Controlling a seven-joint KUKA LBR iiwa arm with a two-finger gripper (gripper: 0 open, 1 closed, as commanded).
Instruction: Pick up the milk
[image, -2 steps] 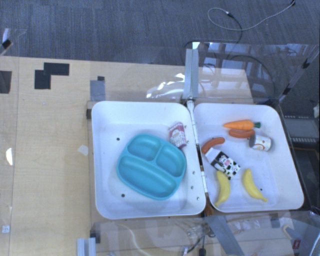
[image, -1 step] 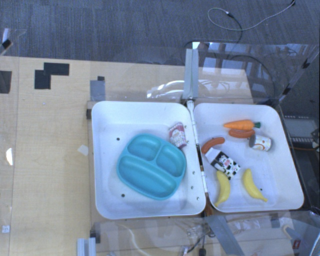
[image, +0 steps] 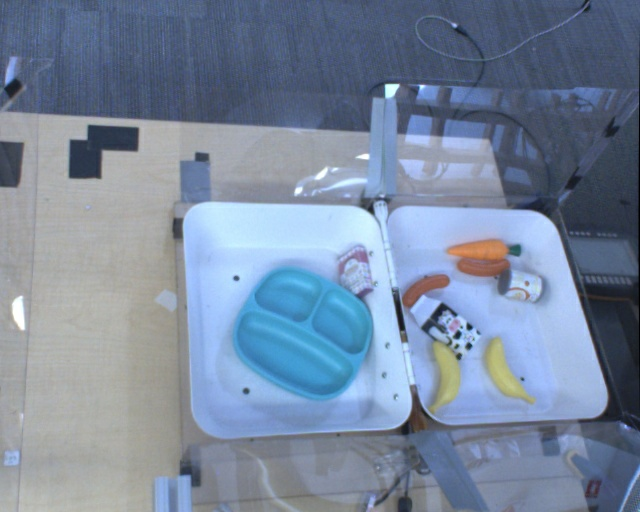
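Milk (image: 448, 328), boxy cow-print carton, lies flat beside curved bananas (image: 446, 374); fingers' state unknowable.

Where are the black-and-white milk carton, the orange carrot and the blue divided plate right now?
black-and-white milk carton (image: 448, 327): camera view, right bin, middle of its patterned side.
orange carrot (image: 478, 249): camera view, right bin, middle of its body.
blue divided plate (image: 300, 332): camera view, left bin, on the ridge between compartments.
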